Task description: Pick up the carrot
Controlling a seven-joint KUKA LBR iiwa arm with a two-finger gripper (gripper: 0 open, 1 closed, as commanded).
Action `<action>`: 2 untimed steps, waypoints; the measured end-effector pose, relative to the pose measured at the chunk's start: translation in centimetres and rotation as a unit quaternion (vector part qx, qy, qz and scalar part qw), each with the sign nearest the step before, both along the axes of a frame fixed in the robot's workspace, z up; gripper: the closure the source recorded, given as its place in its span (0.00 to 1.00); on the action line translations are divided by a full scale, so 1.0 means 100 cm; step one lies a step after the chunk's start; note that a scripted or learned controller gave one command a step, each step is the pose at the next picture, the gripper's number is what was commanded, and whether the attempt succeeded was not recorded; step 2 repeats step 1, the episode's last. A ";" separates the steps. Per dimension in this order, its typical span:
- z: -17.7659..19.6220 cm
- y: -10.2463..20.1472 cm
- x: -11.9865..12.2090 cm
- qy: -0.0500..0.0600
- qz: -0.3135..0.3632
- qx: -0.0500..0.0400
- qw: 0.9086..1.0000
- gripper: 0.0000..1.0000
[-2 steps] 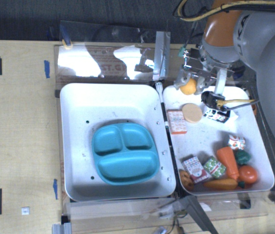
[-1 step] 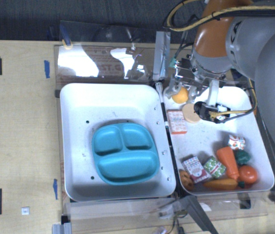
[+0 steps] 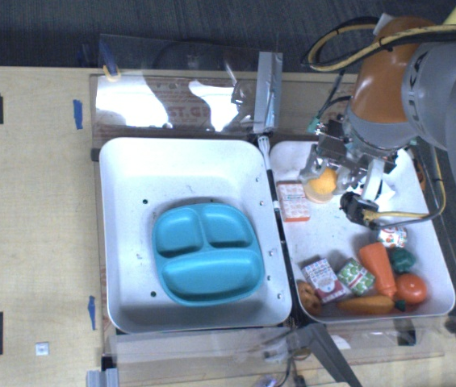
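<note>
We are seeing two bins sitting side by side on the counter point(image 3: 26, 216). The left bin point(image 3: 123, 176) is holding a divided tray point(image 3: 207, 252). The carrot point(image 3: 378, 268) is lying in the right bin point(image 3: 433, 240), near its front right corner, among other items.

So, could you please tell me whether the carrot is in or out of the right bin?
In. The carrot lies inside the right bin, near its lower right corner among other toy foods.

The grey arm point(image 3: 445, 79) w/ orange band is seen reaching in from the right, wrist bent downward, the gripper point(image 3: 342, 176) being held low near the upper part of the right side.
</note>
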State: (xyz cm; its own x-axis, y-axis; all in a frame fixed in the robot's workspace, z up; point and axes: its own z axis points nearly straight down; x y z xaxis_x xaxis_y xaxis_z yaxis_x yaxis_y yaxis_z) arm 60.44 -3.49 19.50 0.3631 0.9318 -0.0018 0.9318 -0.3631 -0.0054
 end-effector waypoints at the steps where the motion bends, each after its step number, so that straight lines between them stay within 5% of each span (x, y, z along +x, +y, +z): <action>1: 0.014 -0.055 -0.018 -0.001 -0.013 0.000 1.000 1.00; 2: 0.014 -0.055 -0.018 -0.001 -0.013 0.000 1.000 1.00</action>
